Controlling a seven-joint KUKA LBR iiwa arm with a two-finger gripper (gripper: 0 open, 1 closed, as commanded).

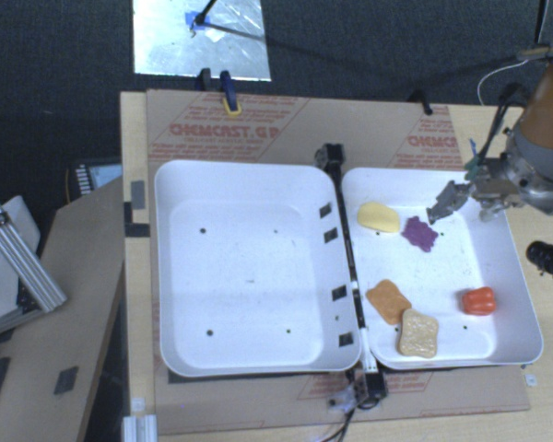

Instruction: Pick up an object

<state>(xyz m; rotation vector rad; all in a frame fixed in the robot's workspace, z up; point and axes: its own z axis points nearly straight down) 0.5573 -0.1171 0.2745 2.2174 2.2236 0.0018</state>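
Your nearest candidate, the small purple crinkled piece (420, 233), lies in the right white bin (511, 274), just beside the pale yellow rounded piece (379, 216). The grey two-finger gripper (442, 207) hangs just above and right of it — whether its fingers are apart, you cannot tell. Further toward you lie the orange flat piece (388, 300), the tan toast-shaped slice (417, 333) and the red-orange pepper-like piece (478, 301) — the left white bin (166, 247) sits alongside.

Gripper (447, 203) above right bin (516, 274), near purple piece (420, 234) and yellow piece (379, 216).
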